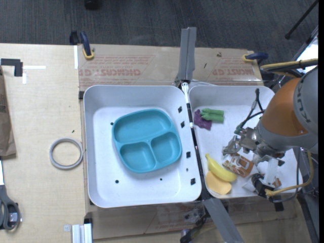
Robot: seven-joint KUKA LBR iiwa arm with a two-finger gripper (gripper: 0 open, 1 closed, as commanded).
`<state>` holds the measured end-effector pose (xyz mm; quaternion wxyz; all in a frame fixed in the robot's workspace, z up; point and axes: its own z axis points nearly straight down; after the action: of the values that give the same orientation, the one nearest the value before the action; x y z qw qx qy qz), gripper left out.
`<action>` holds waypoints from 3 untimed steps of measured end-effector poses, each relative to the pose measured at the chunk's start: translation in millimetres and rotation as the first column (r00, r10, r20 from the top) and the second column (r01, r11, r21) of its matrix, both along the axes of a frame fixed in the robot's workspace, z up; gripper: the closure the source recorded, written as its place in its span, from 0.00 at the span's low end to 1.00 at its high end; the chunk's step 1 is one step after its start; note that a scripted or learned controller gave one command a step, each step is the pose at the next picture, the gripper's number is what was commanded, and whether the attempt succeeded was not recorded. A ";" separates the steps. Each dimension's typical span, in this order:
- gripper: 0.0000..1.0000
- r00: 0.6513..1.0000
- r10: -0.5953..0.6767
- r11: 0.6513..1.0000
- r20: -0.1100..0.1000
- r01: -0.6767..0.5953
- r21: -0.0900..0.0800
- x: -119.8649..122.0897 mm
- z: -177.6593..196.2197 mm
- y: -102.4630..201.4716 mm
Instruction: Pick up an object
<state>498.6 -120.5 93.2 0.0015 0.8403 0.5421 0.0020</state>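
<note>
In the right bin [230, 92] lie a yellow banana [220, 169], a flat orange-yellow piece [218, 185] beneath it, a brown and white packet [241, 164], and a green and purple toy vegetable [207, 117] near the far left corner. My gripper [239, 145] hangs low over the right bin, just above the packet and right of the banana. The grey arm with its orange band [283, 115] reaches in from the right and hides the bin's right part.
The left bin [96, 135] holds a turquoise divided plate [146, 139]. On the bench left of the bins lie a grey tape ring [66, 153] and scissors [9, 211]. Cables [268, 186] trail at the right bin's near corner.
</note>
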 end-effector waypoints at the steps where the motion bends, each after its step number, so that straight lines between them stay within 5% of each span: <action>1: 1.00 1.000 0.001 1.000 0.011 -0.001 -0.002 4.5 10.8 0.6; 2: 1.00 0.969 0.246 0.969 -0.006 -0.246 -0.002 10.1 185.3 -19.9; 3: 1.00 0.945 0.326 0.945 0.007 -0.326 -0.009 -15.9 27.6 -70.9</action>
<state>482.8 -191.4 120.7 0.0069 0.7391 0.6736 0.0037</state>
